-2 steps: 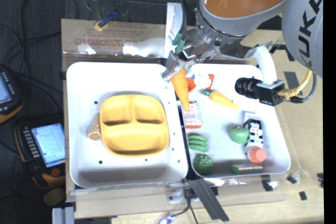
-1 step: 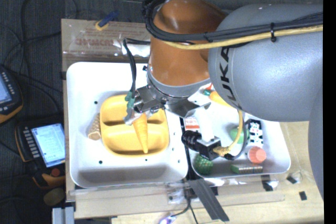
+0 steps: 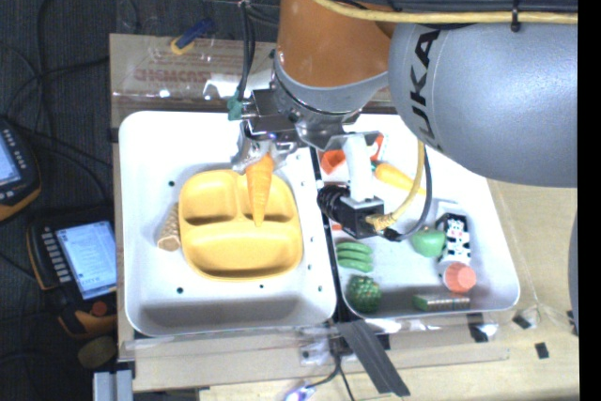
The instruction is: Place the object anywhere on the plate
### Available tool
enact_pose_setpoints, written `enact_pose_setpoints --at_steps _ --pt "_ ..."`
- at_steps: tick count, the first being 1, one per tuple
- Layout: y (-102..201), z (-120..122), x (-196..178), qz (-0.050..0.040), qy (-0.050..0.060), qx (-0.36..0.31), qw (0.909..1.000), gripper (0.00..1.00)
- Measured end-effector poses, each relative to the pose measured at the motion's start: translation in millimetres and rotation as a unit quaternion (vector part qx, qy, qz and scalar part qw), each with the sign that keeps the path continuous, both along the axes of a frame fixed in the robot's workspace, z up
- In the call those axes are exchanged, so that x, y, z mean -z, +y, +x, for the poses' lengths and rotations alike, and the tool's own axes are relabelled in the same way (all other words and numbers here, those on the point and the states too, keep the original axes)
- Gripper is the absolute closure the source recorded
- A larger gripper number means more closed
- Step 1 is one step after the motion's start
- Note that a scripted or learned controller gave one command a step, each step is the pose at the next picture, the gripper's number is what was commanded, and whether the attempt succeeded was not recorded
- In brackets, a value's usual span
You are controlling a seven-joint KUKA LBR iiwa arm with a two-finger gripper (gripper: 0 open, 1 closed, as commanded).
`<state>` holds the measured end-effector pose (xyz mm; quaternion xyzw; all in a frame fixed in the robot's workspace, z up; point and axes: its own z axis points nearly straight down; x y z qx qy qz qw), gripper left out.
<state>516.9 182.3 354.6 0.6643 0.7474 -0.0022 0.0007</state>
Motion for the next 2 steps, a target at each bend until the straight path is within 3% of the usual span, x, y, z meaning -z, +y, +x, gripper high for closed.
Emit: enact_pose_setpoints --at_steps 1,2 --pt "-0.3 0.1 -0.1 -0.0003 0.0 0.001 1.0 0.0" --pt "-0.8 0.5 -8.6 -0.0026 0.001 0.0 1.0 1.0"
